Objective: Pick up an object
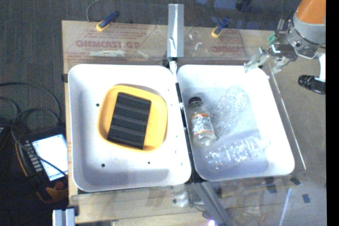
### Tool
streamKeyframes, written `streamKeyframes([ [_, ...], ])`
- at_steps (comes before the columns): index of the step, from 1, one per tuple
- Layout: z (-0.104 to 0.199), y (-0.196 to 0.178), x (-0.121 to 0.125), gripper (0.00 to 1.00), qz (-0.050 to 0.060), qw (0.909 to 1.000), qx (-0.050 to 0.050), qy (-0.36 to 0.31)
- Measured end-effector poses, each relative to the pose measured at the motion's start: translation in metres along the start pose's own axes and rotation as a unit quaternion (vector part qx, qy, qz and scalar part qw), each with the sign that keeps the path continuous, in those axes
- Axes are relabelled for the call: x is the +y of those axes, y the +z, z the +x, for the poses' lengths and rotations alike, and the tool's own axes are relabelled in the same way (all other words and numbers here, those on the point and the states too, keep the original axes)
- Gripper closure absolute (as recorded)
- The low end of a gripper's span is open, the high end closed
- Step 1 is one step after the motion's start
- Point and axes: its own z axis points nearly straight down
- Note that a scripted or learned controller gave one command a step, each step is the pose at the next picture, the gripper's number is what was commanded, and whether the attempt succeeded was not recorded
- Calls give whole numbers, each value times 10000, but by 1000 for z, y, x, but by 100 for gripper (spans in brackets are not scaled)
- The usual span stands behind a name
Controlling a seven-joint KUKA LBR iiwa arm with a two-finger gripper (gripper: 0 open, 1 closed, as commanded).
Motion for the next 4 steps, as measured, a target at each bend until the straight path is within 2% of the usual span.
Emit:
streamKeyframes([
  [1,-8,97,-65,0,8,10000,-7,-77],
  [2,13,143,-111,0,-111,9986,-42,-508],
  [3,0,144,-35,0,-90,9972,14,-743],
  [4,35,146,5,0,127,9980,-68,-617],
])
